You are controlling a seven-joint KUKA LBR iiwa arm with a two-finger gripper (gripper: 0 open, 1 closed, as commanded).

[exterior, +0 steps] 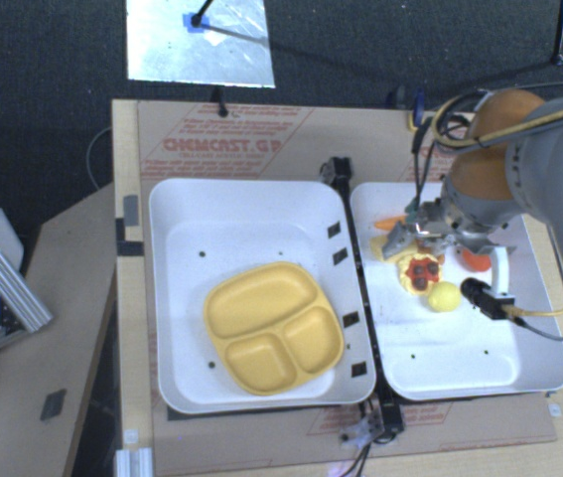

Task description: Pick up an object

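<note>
- Yellow tray lies in left bin.
- Yellow ball in right bin, touching red-yellow toy.
- Gripper low over toy; grip state can't tell.
- Orange piece beside it.

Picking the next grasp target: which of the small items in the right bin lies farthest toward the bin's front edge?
The yellow ball. It lies below the red-spotted yellow piece, while the orange pieces sit up by the gripper.
</note>
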